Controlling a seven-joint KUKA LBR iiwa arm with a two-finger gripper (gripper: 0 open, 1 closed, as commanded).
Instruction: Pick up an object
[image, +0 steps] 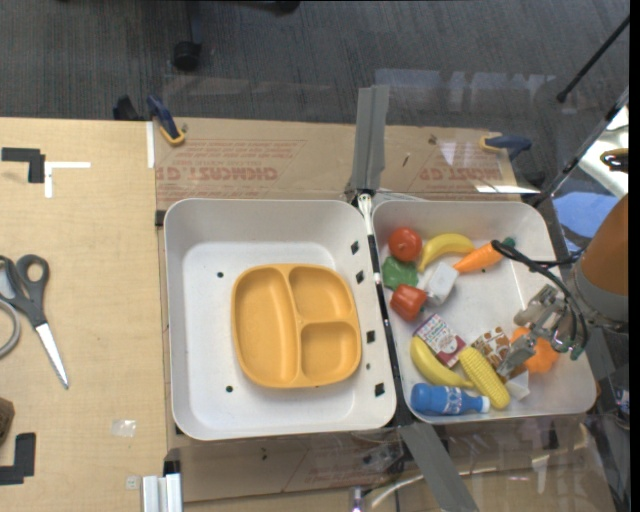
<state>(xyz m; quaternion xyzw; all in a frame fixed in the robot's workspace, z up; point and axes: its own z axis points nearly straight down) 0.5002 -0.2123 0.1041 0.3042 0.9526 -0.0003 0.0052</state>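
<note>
Although the arm has reached down into the right-hand bin, the pick looks not yet done: nothing is seen lifted, and every toy lies on the bin floor.

Far to the left of the fingers, the left-hand bin holds a yellow divided plate. Nearer, up and to their left, lie a red tomato, a banana and a toy carrot. Lower left of them lie a second banana, a corn cob and a blue bottle.

The gripper sits low by the bin's right wall, its fingers spread a little apart, tips down. An orange object, too hidden to name, lies just at those tips, seemingly touching them, but it cannot be told whether it sits between them. By this judgement the closing and the lift remain.
</note>
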